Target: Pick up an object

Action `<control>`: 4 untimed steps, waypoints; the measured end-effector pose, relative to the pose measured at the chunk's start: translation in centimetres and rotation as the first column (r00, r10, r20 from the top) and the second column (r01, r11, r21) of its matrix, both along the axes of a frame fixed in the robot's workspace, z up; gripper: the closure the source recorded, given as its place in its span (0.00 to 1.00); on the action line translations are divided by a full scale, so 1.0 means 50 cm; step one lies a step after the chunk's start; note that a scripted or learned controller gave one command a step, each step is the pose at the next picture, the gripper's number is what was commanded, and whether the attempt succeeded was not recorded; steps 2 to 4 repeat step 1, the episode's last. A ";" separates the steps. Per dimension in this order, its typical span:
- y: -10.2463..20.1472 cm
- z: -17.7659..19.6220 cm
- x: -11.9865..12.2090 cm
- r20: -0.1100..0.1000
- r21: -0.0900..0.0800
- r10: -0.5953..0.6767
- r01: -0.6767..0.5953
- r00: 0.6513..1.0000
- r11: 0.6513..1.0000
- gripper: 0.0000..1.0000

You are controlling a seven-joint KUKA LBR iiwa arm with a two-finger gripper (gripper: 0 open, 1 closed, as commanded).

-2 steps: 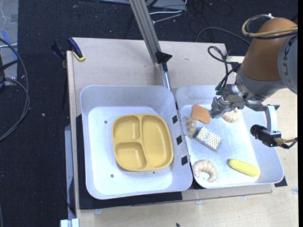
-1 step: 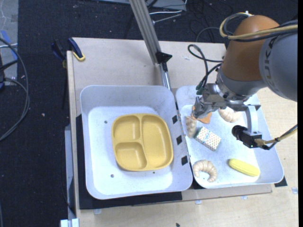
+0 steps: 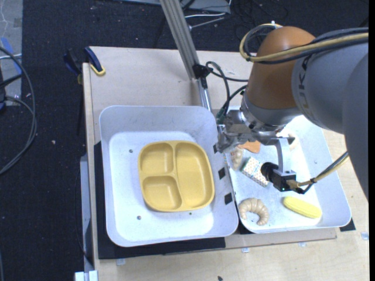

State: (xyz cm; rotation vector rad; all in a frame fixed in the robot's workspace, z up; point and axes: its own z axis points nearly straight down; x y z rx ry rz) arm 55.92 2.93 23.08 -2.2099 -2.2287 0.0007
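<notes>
My gripper (image 3: 233, 136) reaches down into the right bin (image 3: 328, 157) near its left wall, largely covered by the grey wrist and its orange band. Right under it lie a small beige piece (image 3: 237, 157) and an orange piece (image 3: 251, 147). A white box with a dotted pattern (image 3: 252, 170) sits just below them. Nearer the front of the bin are a croissant (image 3: 255, 211) and a yellow banana-shaped object (image 3: 302, 206).
The left bin (image 3: 117, 209) holds a yellow divided plate (image 3: 176, 175). A slanted metal pole (image 3: 181, 34) rises behind the bins. A black cable fitting (image 3: 280, 179) hangs from the arm over the right bin. Bare bench shows at the back left.
</notes>
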 end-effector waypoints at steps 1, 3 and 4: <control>0.110 0.006 -0.027 0.001 0.000 0.001 -0.001 1.000 1.000 1.00; 0.110 0.006 -0.027 0.001 0.000 0.001 -0.001 1.000 1.000 1.00; 0.110 0.006 -0.027 0.001 0.000 0.001 -0.001 1.000 1.000 1.00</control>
